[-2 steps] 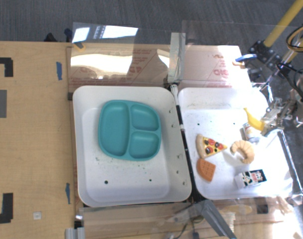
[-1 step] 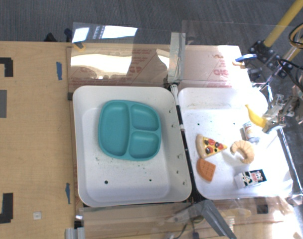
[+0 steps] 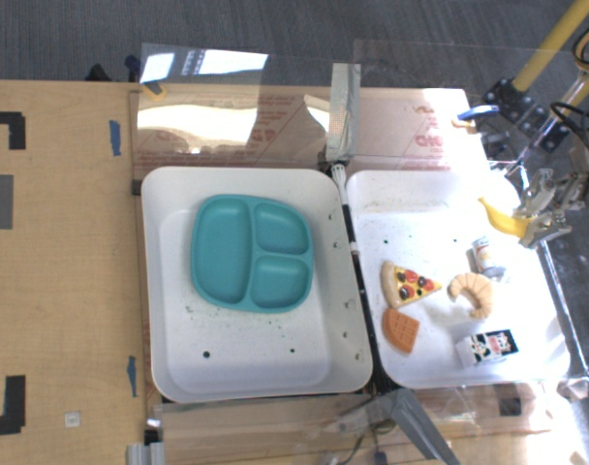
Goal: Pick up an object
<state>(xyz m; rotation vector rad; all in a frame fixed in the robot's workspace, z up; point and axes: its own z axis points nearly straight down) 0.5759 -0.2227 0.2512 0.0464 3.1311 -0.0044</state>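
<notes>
My gripper (image 3: 535, 223) hangs over the right rim of the right bin (image 3: 425, 187), shut on the right end of a yellow banana (image 3: 501, 218). The banana sticks out to the left from between the fingers, above the bin's edge. Below it in the same bin lie a small can (image 3: 481, 255), a croissant (image 3: 472, 294), a pizza slice (image 3: 409, 284), a brown waffle (image 3: 401, 332) and a black-and-white carton (image 3: 490, 347).
A teal divided plate (image 3: 251, 253) lies in the left bin (image 3: 169, 356). A clear panel stands behind both bins. Brown cardboard covers the bench at the left. Cables and brackets crowd the right edge beside the arm.
</notes>
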